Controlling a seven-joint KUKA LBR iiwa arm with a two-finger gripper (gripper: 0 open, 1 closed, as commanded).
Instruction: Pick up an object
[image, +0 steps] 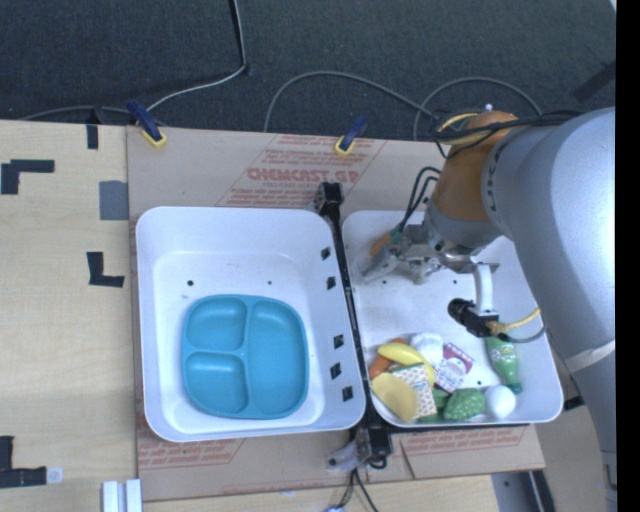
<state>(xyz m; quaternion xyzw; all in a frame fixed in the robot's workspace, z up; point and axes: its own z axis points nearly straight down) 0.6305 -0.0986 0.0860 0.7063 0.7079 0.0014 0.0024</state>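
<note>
The gripper (392, 258) hangs low over the far left part of the right bin (520, 270), its metal fingers (378, 265) pointing left toward the divider between the two bins. At this slant I cannot tell whether they stand apart or together. A small orange shape (380, 243) shows just beside them on the far side; whether it is a toy or part of the tool, and whether the fingers touch it, is too blurred to say. Nothing can be seen clamped between them.

Outward from there, the white floor under the fingers is bare. The pile of objects (440, 380) lies toward the near edge of the same bin, so the pickable things sit near and slightly right of the fingers, well apart from them. In the pile, a yellow banana-like piece (400, 354) is closest to the fingers, its long axis running roughly left to right. Beside it are a red and white packet (455, 366), a green bumpy piece (464, 404), a white ball (500, 401) and a green bottle (503, 362) against the right wall.

The coming move, as I judge it, turns on this offset: the gripper must travel toward the near side of the bin before descending, and close across the banana piece's short width.

The left bin (160, 240) holds a blue divided plate (245, 356), further from the fingers, across the divider.
</note>
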